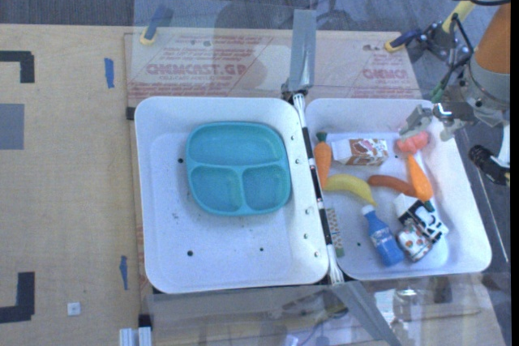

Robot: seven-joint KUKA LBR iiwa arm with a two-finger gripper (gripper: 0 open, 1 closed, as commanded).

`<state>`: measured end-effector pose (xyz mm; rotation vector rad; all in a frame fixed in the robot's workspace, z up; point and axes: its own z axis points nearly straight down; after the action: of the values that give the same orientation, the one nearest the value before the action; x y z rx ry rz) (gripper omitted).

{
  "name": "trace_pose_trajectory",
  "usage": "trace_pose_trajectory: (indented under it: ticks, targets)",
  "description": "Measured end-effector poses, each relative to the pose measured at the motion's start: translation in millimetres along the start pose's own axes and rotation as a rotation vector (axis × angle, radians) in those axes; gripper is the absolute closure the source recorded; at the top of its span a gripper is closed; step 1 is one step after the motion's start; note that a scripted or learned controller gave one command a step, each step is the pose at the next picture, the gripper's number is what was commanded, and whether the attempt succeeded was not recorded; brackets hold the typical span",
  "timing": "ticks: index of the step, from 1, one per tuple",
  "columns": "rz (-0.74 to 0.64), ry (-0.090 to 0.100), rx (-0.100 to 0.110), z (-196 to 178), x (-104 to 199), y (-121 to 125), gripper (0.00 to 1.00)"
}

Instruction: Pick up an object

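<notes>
The hand (427, 119) hangs over the far right part of the right bin (478, 243), just above a small pink-red toy (412, 143) that lies near the bin's back wall. Its fingers look slightly spread with nothing between them, though they are small and partly blurred. The grey arm with its orange band (493, 53) comes in from the right edge.

In the right bin, a toy carrot (323, 160) lies along the left wall, with a small printed box (367, 150) just beside it. A banana (349, 186) rests below the box, next to a red sausage-shaped piece (391, 184). A second orange carrot (419, 177) runs down from the pink-red toy. A blue bottle with a white cap (381, 237) lies tilted near the front, beside a black-and-white printed package (420, 228).

The left bin (162, 255) holds a teal divided plate (238, 167) with three compartments, lying flat towards the back. Both bins sit on the wooden tabletop (65, 174).
</notes>
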<state>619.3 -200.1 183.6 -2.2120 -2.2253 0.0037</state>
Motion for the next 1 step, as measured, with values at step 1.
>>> trace_pose_trajectory:
  ticks: [1]
  targets:
    - [0.043,0.007,-0.008,87.0,-14.9,-23.4,0.0]
